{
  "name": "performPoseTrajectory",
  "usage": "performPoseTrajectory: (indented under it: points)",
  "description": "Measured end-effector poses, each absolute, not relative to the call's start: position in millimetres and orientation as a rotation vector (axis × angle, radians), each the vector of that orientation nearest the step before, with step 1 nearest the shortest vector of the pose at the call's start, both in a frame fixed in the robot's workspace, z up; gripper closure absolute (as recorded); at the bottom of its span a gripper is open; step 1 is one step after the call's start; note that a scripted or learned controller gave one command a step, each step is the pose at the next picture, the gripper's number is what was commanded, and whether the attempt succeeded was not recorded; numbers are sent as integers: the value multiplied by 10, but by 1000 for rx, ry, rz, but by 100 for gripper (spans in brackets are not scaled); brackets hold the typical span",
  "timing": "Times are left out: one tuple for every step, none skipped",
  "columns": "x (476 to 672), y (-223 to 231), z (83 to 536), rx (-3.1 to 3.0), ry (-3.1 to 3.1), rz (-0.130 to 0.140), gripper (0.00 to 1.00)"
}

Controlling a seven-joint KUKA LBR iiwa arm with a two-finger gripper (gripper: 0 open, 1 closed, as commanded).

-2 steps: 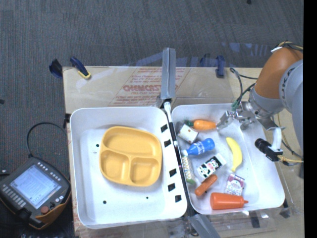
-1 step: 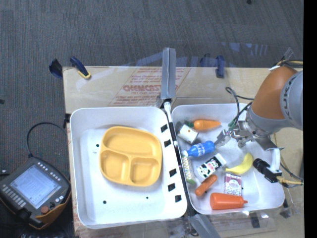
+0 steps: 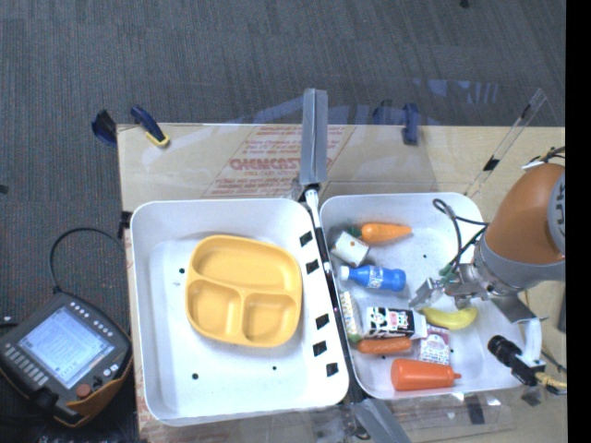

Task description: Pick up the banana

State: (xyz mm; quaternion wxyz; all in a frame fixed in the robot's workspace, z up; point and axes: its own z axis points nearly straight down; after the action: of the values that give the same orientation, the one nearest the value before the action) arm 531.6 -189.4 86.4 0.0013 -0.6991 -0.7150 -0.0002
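The arm's claw [image 3: 443, 293] sits right over the banana [image 3: 451, 317], grip unclear, so it should close squarely across the fruit's middle.

Red printed lettering on the bench board [image 3: 277, 160] behind the bins, several lines of it, too blurred and slanted to read. Black-and-white patterned label on the small carton [image 3: 388, 320] in the right bin [image 3: 397, 201], no words legible. White label band on the blue bottle [image 3: 377, 277], nothing readable. Printed wrapper on the small packet [image 3: 434, 347] near the bin's front, text too small to make out. Lit screen on the handheld pendant [image 3: 60, 349] at lower left, contents illegible
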Motion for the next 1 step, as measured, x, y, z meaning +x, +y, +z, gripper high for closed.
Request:
performPoseTrajectory:
  points:
    - [5328,-1897,930,-2195,-2240,0,100]
